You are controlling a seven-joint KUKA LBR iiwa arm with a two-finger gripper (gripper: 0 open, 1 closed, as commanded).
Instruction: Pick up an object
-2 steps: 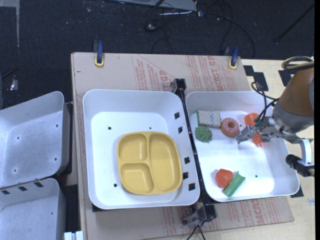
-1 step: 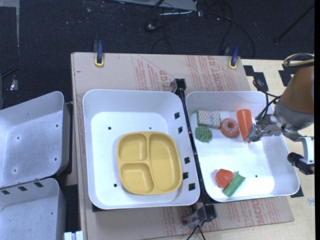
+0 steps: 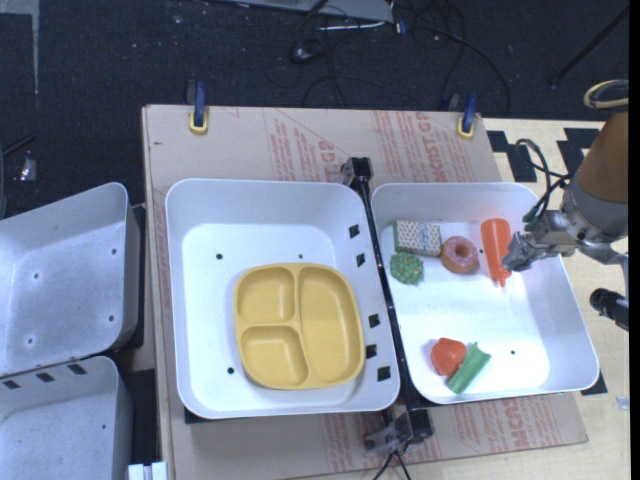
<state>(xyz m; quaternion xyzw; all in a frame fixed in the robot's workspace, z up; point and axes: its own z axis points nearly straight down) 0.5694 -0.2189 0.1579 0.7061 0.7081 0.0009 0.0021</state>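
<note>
You've got the arm (image 3: 600, 183) coming in from the right, orange band above the wrist, w/ the gripper (image 3: 520, 253) low over the right bin (image 3: 565, 298), at its right side. The fingers sit right against the orange carrot (image 3: 495, 249), which lies roughly upright along the bin floor, pointed end toward the bottom of the view. You can't tell from this angle whether the fingers are apart or closed, or whether the carrot is actually between them; they're dark and small against the wrist.

Other stuff in the right bin: a brown donut (image 3: 460, 255) just left of the carrot, a checkered sponge-like block (image 3: 417, 236) left of the donut near the bin's top-left corner, and a green bumpy ball (image 3: 406, 267) just below that block. Lower down, well apart from the gripper, a red piece (image 3: 448, 354) touches a green stick-shaped piece (image 3: 468, 369), which lies tilted.

Left bin (image 3: 200, 218) holds a yellow divided plate (image 3: 298, 325), three compartments, sitting approx. center-low.

Both bins rest on a brown board on the bench (image 3: 260, 138), w/ two yellow clamps (image 3: 198, 118) at its far edge. Spare white bins (image 3: 60, 268) lie off to the left.
</note>
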